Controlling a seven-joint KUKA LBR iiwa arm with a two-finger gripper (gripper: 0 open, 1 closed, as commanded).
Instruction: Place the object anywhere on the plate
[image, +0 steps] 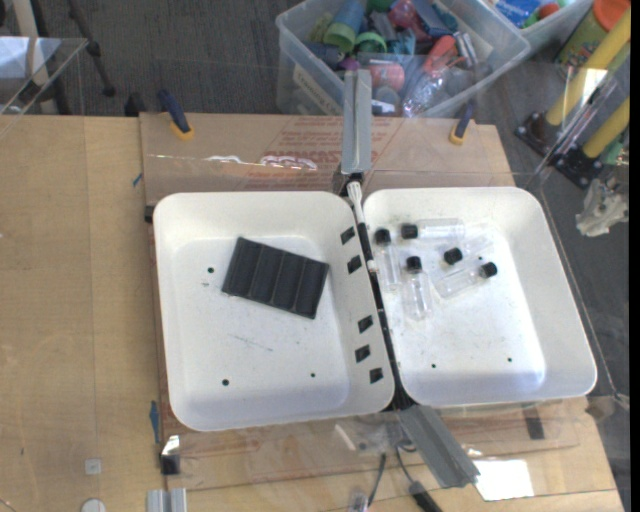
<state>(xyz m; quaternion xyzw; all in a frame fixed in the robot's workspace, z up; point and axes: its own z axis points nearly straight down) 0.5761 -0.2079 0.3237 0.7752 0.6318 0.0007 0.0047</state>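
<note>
A dark ridged rectangular plate (276, 277) lies slightly tilted in the upper middle of the left white bin (190, 390). In the right white bin (560, 360), several clear vials with black caps (440, 262) lie scattered in the upper left part, close to the divider between the bins.
A clear tub of coloured items (400, 45) stands behind the bins. A metal bar (356, 120) runs from the back down to the divider. Orange clamps (178, 122) hold the cardboard backing. Bare wooden bench (70, 300) lies to the left.
</note>
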